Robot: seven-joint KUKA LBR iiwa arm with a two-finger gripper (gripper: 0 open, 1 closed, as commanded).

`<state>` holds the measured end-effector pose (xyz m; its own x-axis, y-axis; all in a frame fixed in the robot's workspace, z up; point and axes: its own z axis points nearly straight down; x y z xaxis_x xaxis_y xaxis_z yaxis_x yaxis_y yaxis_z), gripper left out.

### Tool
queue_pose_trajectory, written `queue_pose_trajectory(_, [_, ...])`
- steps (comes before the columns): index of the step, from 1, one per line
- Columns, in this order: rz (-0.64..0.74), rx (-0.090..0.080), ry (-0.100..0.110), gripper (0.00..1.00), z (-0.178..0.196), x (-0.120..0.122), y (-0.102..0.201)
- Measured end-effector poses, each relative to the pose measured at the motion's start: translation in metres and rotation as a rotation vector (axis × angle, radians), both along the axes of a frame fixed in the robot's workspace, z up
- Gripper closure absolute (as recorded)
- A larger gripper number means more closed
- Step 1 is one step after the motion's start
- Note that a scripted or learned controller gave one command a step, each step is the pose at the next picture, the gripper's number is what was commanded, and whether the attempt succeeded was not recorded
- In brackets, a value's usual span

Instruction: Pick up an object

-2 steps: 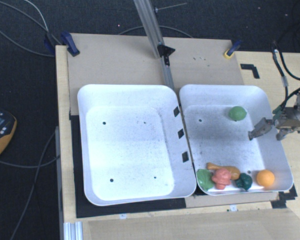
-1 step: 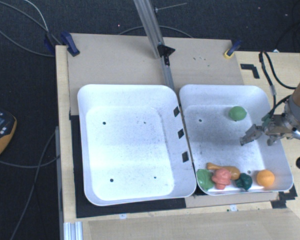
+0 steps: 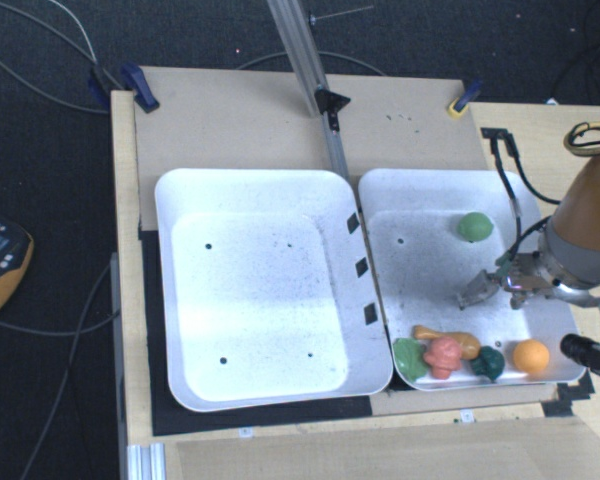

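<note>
The green ball (image 3: 474, 227) lies in the right bin (image 3: 420, 193), a little beyond the fingers and apart from them; it looks light, smooth and likely to roll, so I would take it across its middle. The gripper (image 3: 477, 295) hangs over bare bin floor with its fingers (image 3: 470, 298) slightly apart, holding nothing. On the near side of the fingers, an orange ball (image 3: 531, 356), a pink toy (image 3: 442, 355) and a dark green piece (image 3: 489, 363) crowd along the bin's wall, well clear of the way.
</note>
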<state>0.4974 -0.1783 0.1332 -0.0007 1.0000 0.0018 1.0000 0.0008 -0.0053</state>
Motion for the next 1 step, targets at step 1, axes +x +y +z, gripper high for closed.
queue_pose_trajectory(1, [-0.001,-0.001,-0.004,0.00,-0.0464,-0.0003,0.0003])
